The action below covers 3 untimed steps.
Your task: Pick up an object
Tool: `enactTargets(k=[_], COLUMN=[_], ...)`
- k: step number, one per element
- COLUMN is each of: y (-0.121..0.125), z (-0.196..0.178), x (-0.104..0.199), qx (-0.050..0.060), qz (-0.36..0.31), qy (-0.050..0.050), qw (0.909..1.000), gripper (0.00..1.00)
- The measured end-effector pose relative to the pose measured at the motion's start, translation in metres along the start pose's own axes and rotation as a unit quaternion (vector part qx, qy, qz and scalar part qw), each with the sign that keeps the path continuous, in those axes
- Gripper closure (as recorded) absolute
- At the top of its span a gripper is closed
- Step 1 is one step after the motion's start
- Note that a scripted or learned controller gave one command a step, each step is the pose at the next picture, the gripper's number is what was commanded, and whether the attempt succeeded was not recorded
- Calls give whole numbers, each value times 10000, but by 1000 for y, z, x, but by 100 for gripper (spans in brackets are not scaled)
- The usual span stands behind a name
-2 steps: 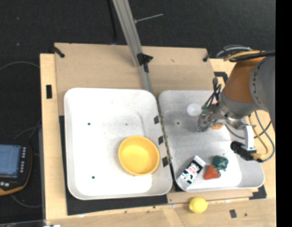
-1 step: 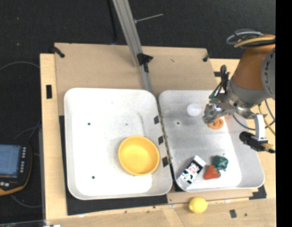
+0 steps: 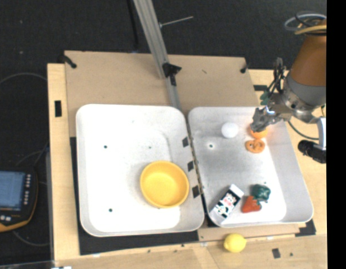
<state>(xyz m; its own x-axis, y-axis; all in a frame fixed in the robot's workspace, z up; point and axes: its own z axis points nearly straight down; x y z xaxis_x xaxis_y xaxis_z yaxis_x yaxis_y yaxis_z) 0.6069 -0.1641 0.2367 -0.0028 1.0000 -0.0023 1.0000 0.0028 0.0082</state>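
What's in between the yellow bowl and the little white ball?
Between the yellow bowl and the white ball in the camera view run the bins' adjoining rims, then bare bin floor.

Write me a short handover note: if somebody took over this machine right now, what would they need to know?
Gripper: over the right bin's far side, above two small orange pieces; whether it grips anything cannot be told.
Right bin also holds: white ball, black-and-white carton, strawberry toy, dark green toy.
Left bin: yellow bowl.
Lemon lies on the bench, outside the bins.
Done: no pick confirmed. Left: lift one object.
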Motion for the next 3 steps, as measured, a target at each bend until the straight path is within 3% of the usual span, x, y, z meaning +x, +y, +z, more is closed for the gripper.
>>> enactTargets(k=[1, 3], y=[2, 14], z=[-55, -44], x=[-1, 97], qx=[2, 28], qz=[-5, -5], qy=[2, 10], qw=[10000, 10000], gripper=[100, 100])
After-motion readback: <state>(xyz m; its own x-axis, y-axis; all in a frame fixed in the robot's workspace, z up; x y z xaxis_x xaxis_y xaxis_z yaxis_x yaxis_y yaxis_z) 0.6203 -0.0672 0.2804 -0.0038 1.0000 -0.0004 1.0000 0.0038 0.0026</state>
